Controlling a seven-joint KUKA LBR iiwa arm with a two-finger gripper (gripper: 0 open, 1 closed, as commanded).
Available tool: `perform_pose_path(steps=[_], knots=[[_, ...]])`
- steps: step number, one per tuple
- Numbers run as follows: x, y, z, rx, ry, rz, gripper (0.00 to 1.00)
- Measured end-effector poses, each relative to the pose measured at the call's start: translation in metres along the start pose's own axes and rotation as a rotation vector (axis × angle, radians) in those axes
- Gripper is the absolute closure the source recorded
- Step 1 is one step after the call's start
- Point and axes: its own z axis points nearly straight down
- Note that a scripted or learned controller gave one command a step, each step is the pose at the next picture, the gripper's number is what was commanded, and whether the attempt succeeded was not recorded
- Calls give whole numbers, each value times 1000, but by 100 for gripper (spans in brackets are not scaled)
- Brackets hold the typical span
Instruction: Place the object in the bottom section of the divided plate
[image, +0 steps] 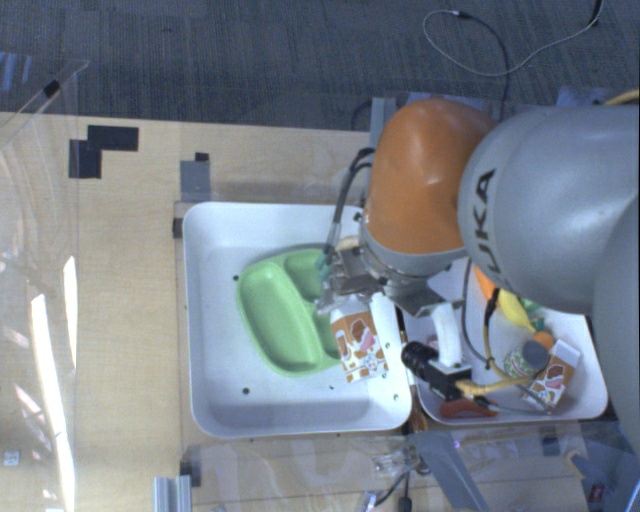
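A green divided plate (285, 310) lies in the left white bin (215, 300). The plate has a large section towards the view's lower left and a smaller one at its upper right. My gripper (338, 300) reaches down under the orange wrist band at the plate's right rim. A small carton (358, 345) with white, orange and brown print hangs from its tip, and the gripper is shut on the carton's top edge. The carton overlaps the plate's right rim, tilted, above the large section's lower right end. The arm hides the plate's upper right part.
The right white bin (590, 400) holds several items: a yellow and orange piece (507, 302), a small printed box (552, 376), a round grey-green item (523, 356) and a red item (463, 408). The big grey arm covers most of that bin.
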Motion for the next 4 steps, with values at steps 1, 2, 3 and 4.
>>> perform_pose_path(steps=[1, 2, 3, 4], knots=[[25, 43, -15, 2, 0, 161, 100], [60, 74, -141, 0, 0, 238, 100], [39, 104, -171, -2, 0, -171, 100], [16, 43, 40, 3, 1, -276, 100]])
